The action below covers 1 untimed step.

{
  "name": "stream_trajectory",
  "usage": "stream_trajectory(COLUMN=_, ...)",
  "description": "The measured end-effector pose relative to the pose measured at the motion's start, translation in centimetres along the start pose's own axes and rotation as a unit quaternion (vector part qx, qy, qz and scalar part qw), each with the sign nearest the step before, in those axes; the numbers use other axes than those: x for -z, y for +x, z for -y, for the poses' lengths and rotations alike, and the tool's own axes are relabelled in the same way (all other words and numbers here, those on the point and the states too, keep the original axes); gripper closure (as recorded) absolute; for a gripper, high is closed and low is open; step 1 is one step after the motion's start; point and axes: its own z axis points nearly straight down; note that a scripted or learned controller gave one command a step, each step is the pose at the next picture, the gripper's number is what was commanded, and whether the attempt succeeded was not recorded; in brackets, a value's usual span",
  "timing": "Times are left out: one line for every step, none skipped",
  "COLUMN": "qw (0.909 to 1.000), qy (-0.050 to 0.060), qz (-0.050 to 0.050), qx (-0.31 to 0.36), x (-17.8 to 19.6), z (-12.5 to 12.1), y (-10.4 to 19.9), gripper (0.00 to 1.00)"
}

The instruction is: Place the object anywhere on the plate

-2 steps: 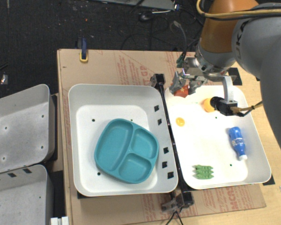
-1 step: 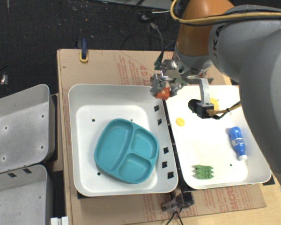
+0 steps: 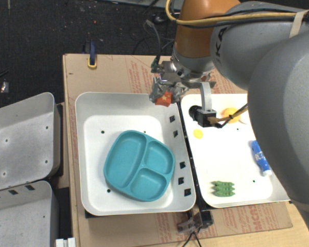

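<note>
While held, orange object (image 3: pixel 164 99) orientation indiscernible

Two shallow white bins sit side by side on the table: a left bin (image 3: pixel 87 153) and a right bin (image 3: pixel 237 194). One teal plate (image 3: pixel 139 165) with three compartments lies in the left bin. The right bin holds one green pea-pod piece (image 3: pixel 223 189), one blue item (image 3: pixel 260 156), one small yellow round piece (image 3: pixel 198 134) and one yellow-orange piece (image 3: pixel 229 112). One orange object (image 3: pixel 164 99) sits at the one claw (image 3: pixel 162 92). One blue clamp (image 3: pixel 92 54) grips the table's far edge.
</note>
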Motion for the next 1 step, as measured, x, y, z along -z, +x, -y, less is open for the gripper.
stream_trajectory(qw=1.0000, qy=0.000, qz=0.000, qx=0.000, x=0.80, z=-0.46, y=5.52, gripper=1.00)
